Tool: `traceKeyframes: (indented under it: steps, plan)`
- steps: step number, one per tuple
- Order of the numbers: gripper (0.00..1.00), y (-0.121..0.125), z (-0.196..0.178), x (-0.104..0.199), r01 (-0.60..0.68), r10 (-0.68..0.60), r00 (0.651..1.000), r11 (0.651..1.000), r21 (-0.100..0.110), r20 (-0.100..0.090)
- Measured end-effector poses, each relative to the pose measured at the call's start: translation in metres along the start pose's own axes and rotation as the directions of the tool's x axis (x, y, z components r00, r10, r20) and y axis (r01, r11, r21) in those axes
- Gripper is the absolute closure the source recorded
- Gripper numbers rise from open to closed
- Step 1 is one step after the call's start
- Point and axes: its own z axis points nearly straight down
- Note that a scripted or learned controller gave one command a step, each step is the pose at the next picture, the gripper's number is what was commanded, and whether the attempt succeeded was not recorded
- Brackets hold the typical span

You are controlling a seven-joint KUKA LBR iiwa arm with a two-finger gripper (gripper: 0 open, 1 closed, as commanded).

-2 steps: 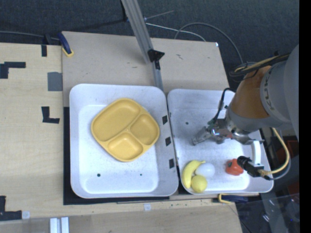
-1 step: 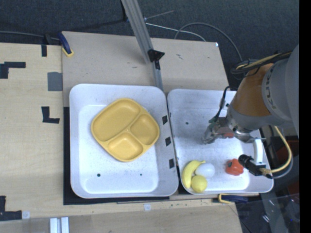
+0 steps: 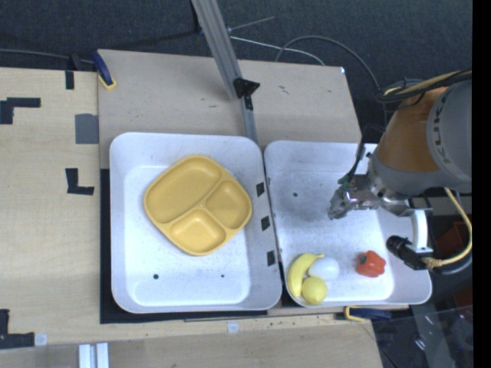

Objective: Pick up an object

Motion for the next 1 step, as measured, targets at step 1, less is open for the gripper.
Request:
traceKeyframes:
  steps: [1]
  plan:
    - [1.0, -0.0006, -0.0631, 0.0009, 0.0, 0.0, 1.0, 1.0, -0.003, 0.001]
